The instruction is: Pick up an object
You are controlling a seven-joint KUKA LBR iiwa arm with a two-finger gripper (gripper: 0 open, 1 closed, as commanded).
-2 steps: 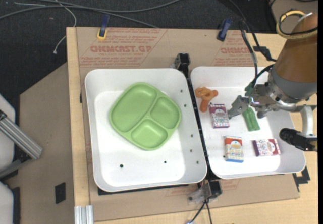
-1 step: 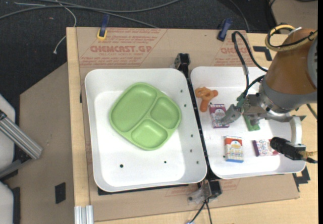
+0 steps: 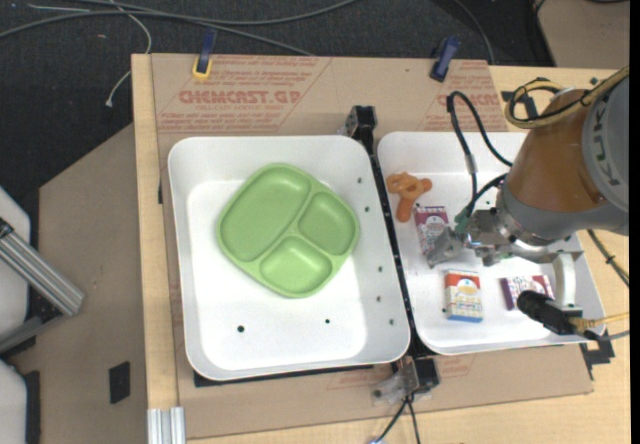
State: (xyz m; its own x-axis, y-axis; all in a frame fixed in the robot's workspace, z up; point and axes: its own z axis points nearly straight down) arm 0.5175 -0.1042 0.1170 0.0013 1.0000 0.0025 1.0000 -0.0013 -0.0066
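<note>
One green plate (image 3: 288, 229) sits in left bin (image 3: 215, 327), packets (image 3: 463, 296) in right bin (image 3: 425, 157); end effector (image 3: 455, 242) state unclear.

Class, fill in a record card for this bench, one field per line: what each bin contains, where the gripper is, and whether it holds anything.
left bin: one green divided plate, three compartments
right bin: orange toy; purple-and-white packet; red, white and blue box; second purple packet
gripper: low over the right bin, beside the purple-and-white packet
grasp: cannot tell from this view
arm entry: from the view's right
</note>
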